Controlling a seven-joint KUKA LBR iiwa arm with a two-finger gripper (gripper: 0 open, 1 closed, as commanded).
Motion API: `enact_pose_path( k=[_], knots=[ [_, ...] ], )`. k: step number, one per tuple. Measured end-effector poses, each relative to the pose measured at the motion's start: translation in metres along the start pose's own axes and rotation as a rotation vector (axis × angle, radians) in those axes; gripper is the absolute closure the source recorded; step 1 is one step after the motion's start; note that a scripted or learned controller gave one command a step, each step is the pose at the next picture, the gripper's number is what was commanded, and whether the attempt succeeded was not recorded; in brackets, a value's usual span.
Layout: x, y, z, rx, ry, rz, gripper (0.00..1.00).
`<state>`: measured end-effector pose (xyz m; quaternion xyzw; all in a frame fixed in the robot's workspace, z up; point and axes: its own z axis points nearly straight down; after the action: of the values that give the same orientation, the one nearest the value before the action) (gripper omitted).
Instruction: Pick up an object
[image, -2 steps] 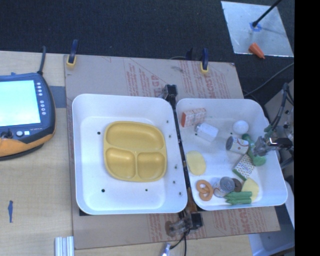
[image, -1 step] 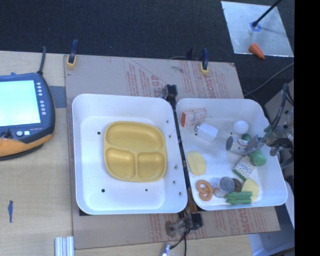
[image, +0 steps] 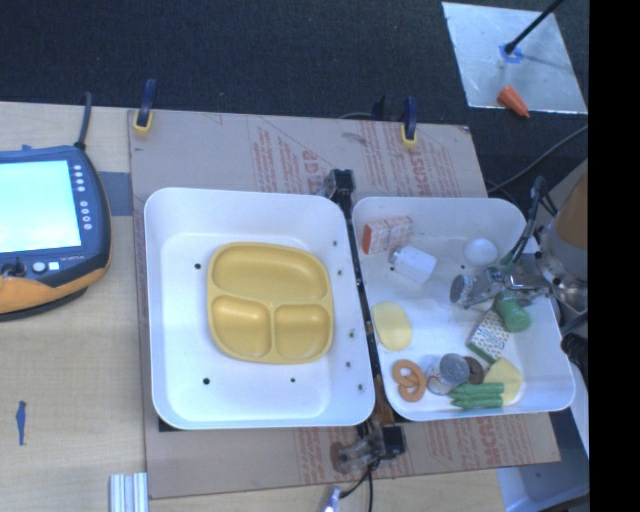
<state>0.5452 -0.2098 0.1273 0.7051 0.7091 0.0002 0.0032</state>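
Observation:
My gripper (image: 472, 289) hangs low over the right part of the right bin (image: 438, 212), reaching in from the right. Just above it lies a small white ball (image: 481, 250). A green object (image: 515, 315) and a checkered packet (image: 488, 338) sit right below and beside it. Farther left are a white cup on its side (image: 413, 263), an orange and white carton (image: 385, 235) and a pale yellow oval piece (image: 392, 325). Nothing is visibly held.
Along the right bin's front lie a pretzel (image: 408, 377), a grey round can (image: 455, 369), green beans (image: 478, 398) and a yellow piece (image: 506, 379). The left bin (image: 170, 230) holds a yellow divided plate (image: 270, 300). A tablet (image: 45, 225) rests at far left.

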Motion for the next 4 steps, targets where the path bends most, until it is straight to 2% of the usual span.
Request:
enact_pose_path(
  k=[1,2,3,4],
  knots=[
    [0.052,0.094,-0.015,0.005,0.006,0.001,0.0],
    [0.05,0.073,0.025,-0.013,0.005,0.001,0.0],
    [0.074,0.112,-0.007,0.006,0.005,0.002,0.0],
    [0.116,0.11,0.036,0.014,0.002,0.001,0.0]
  ],
)
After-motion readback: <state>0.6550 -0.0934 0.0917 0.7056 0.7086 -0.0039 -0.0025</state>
